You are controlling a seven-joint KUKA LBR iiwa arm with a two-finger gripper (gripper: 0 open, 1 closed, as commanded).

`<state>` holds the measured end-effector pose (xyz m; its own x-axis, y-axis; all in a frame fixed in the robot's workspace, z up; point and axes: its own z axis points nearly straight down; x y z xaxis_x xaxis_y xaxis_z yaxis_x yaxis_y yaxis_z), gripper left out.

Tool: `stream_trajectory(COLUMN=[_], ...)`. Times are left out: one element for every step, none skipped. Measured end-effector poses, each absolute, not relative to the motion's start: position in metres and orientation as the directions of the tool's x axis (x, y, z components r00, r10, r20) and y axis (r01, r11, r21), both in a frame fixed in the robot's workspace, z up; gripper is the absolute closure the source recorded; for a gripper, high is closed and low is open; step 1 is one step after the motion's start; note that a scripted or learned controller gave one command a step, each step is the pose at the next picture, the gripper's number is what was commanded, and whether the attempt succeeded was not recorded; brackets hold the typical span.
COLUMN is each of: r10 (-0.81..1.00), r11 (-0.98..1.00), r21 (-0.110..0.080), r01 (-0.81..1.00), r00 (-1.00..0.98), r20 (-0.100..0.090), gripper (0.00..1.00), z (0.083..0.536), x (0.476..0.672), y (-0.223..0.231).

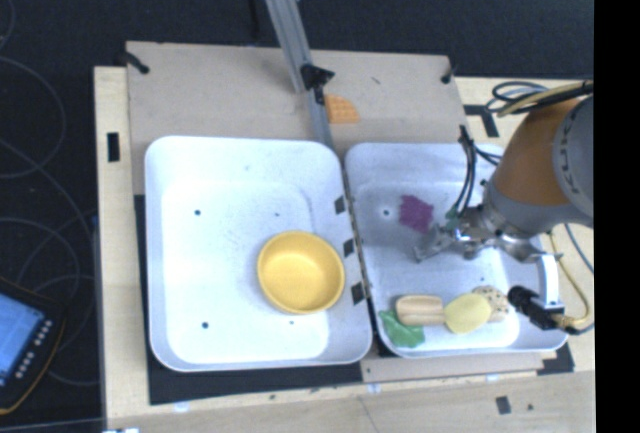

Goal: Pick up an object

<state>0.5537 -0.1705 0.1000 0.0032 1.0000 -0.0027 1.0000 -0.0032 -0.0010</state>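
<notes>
Two white bins sit side by side on the counter (115,221). The left bin (190,171) holds a yellow bowl (300,271). In the right bin (440,161), a purple block (416,212) lies at centre, and a tan roll (419,309), a lemon (466,314) and a green scrap (397,329) line the lower edge. The hand (432,246) hangs low just below the block, touching nothing that I can make out; whether it is apart or together I cannot tell. Nothing is lifted yet, so the whole pick remains.
</notes>
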Motion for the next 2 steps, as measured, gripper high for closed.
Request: stream_trajectory(r10=[1.0,1.0], r11=[-0.008,-0.001], r21=[0.005,0.006], r01=[1.0,1.0], r00=[0.008,0.001], r20=[-0.003,-0.001], gripper=[1.0,1.0], z=[0.112,0.157], x=[0.555,0.553], y=[-0.171,-0.168])
